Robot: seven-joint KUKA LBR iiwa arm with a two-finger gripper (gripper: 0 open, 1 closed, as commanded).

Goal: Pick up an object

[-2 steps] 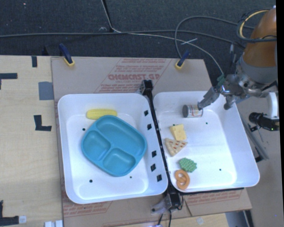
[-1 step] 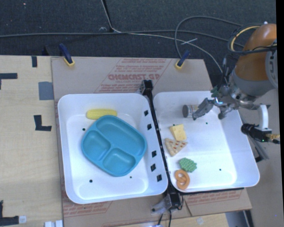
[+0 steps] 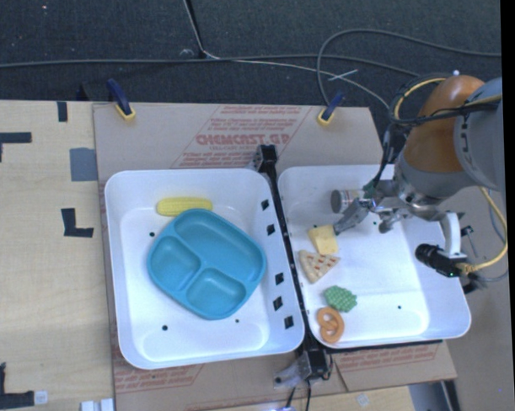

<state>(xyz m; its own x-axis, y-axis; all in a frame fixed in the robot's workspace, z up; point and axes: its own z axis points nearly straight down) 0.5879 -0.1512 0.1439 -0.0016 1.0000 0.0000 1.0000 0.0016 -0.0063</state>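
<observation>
The gripper (image 3: 356,212) is hanging over the right bin (image 3: 413,321) with its fingers spread and holding nothing, and the cheese (image 3: 324,239) is sitting just below-left of it, so it should be dropping straight over the cheese before squeezing.

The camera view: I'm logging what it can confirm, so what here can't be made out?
- Gripper: small and blurred; open or shut unclear.
- Can-like item beside the gripper: partly hidden by the arm, so contact and identity are unclear.
- Right bin: upper right wall hidden by the arm.
- Green item: too small to identify.
</observation>
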